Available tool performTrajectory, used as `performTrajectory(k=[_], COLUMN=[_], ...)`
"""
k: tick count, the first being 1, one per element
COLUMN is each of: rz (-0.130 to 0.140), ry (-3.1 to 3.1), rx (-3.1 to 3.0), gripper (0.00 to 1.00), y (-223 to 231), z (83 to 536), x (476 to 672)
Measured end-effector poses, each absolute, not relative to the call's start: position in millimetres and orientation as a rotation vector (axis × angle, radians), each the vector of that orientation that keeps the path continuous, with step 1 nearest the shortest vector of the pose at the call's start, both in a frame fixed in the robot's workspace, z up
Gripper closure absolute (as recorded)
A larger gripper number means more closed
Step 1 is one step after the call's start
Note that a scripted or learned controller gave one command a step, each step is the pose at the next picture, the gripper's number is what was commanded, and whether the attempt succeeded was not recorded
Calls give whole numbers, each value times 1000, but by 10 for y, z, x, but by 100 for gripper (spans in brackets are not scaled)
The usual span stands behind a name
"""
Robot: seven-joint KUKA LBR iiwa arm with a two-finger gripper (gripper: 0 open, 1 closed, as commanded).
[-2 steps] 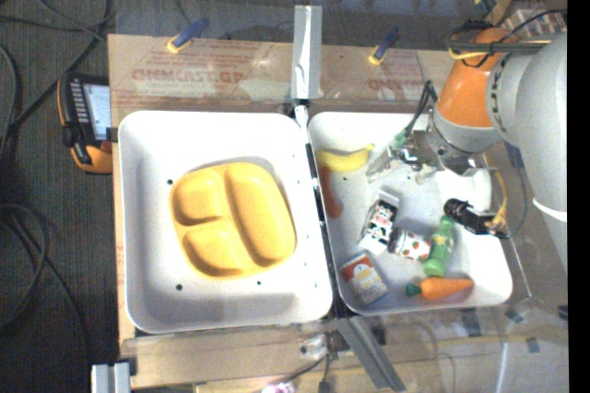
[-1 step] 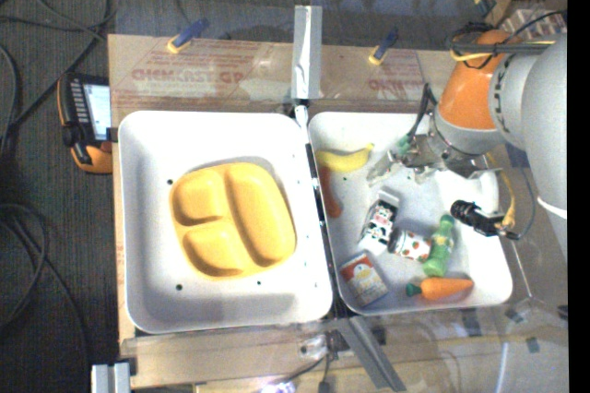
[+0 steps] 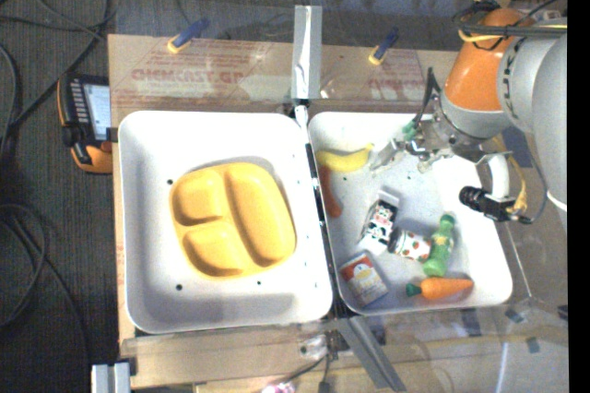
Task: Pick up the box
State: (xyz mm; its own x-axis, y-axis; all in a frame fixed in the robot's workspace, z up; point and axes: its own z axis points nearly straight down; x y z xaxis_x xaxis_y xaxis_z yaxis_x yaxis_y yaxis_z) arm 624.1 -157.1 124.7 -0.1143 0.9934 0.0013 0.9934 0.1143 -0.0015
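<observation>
Handling: box (image 3: 364, 279) judged light and stiff, likely thin printed card; may dent under a hard squeeze, glossy faces could slip.
Box position: lying flat near the front edge of the right bin (image 3: 493, 285), tilted at an angle to the bin walls, red and white print facing up.
Grip point: best taken across the two long edges, fingers straddling the narrower width; coming down from above, since lying flat leaves little side face to catch.
Gripper (image 3: 417, 142): poised over the back part of the right bin, just beside the banana (image 3: 343, 160), well apart from the box; holding nothing visible; open or closed cannot be told from this slant.
Neighbours: black-and-white carton (image 3: 379, 223) and spotted bottle (image 3: 411, 244) behind the box, carrot (image 3: 442, 288) to its side, green bottle (image 3: 441, 246) above the carrot; none touching the box as far as can be seen.
Surface: smooth white bin floor, shallow walls; box likely to slide if nudged before the close.
Room: small gap on each side of the box, front wall close by; left bin (image 3: 147, 142) carrying a yellow divided tray (image 3: 233, 218).
Risk: finger catching the front wall or pushing the box toward it.
</observation>
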Motion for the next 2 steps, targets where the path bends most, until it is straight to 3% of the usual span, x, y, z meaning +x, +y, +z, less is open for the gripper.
performTrajectory(k=[1,2], rz=[-9,0], ry=[-2400,-2463], rx=[-2040,-1947], gripper=[0,0], y=[-1741,-1022], z=[898,1366], x=[6161,6445])
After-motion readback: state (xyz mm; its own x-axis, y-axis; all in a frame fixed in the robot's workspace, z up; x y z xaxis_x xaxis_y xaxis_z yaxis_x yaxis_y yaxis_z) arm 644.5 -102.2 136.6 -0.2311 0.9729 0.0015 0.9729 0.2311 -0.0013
